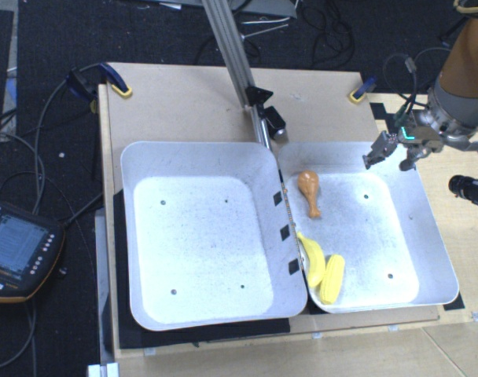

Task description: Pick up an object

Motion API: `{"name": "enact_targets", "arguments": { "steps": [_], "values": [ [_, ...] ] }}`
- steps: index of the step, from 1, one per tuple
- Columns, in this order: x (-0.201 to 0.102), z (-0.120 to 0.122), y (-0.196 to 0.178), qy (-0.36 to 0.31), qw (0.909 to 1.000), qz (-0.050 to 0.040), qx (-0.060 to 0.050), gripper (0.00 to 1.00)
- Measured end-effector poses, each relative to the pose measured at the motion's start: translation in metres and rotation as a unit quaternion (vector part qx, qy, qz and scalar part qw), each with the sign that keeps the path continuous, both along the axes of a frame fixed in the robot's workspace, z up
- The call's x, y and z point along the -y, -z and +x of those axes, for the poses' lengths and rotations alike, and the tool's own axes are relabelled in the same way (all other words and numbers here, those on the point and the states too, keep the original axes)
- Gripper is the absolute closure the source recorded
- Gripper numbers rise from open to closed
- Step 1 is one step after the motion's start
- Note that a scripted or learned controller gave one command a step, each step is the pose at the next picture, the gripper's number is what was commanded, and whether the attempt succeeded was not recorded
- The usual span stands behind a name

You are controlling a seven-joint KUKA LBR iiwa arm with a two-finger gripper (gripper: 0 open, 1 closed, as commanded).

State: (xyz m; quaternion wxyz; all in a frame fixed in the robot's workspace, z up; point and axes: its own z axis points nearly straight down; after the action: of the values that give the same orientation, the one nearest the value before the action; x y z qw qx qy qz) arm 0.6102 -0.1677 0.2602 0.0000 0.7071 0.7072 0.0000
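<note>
Tan table on dark floor strewn with cables, bearing two white bins: left bin; right bin holding brown drumstick at its left wall and yellow corn at its near-left corner; claw open, gripping nothing, above its far-right rim.

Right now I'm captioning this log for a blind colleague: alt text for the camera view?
A robot arm's gripper hovers with open jaws over the right bin's far edge, holding nothing. That bin holds a toy drumstick and two yellow pieces near its left wall, beside the left bin.
</note>
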Motion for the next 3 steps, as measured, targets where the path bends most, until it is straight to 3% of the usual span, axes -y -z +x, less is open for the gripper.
{"name": "enact_targets", "arguments": {
  "steps": [1, 3],
  "values": [
    [0.0, 0.0, 0.0, 0.0, 1.0, 0.0, 0.0, 0.0],
    [-0.012, -0.008, 0.1, 0.0, 1.0, 0.0005, -0.003, 0.0]
  ]
}}
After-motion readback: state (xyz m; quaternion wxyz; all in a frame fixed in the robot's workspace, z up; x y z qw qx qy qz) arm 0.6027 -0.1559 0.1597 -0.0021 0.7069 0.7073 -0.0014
